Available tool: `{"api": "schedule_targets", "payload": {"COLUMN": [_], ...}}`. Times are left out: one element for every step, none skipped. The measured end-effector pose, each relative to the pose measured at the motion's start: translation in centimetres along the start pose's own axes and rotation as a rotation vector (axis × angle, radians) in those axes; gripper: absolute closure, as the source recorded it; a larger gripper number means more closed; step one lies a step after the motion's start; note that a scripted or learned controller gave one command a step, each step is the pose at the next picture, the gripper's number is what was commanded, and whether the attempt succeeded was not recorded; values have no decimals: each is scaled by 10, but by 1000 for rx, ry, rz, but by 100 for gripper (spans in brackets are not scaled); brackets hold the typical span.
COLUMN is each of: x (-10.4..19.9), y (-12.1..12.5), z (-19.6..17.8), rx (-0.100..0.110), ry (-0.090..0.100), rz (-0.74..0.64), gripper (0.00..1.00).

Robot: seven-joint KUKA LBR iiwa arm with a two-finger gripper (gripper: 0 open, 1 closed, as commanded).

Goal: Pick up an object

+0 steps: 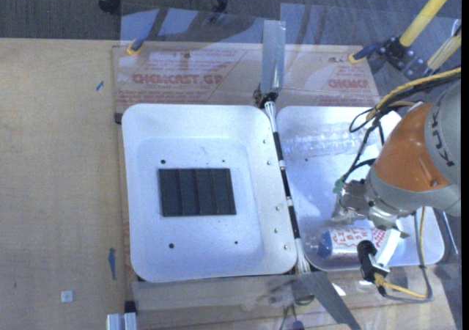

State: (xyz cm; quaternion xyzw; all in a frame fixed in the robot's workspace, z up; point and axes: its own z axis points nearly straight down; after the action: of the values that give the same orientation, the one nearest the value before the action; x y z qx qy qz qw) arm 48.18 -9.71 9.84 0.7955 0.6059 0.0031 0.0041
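A wooden bench (51, 174) carries two shallow white bins side by side, seen from above at a slant. The left bin (146, 130) holds a dark ribbed rectangular pad (197, 191) lying flat near its middle. The right bin (315, 196) holds a clear plastic bottle (322, 141) lying on its side toward the far edge, and a second bottle (344, 239) with a red-and-white label lying along the near edge, its neck pointing left. The grey arm (447, 130) reaches in from the right, its orange band (407, 156) bent downward over the right bin. The wrist tilts toward the near edge, placing the gripper (366, 229) low, right above the labelled bottle. Whether the jaws are spread or pressed together cannot be told, as the wrist hides them.
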Motion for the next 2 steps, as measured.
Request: {"api": "schedule_targets", "payload": {"x": [0,-85], "y": [0,44], "z": [0,-15], "rx": [0,11], "ry": [0,-1], "rz": [0,5], "gripper": [0,0]}}
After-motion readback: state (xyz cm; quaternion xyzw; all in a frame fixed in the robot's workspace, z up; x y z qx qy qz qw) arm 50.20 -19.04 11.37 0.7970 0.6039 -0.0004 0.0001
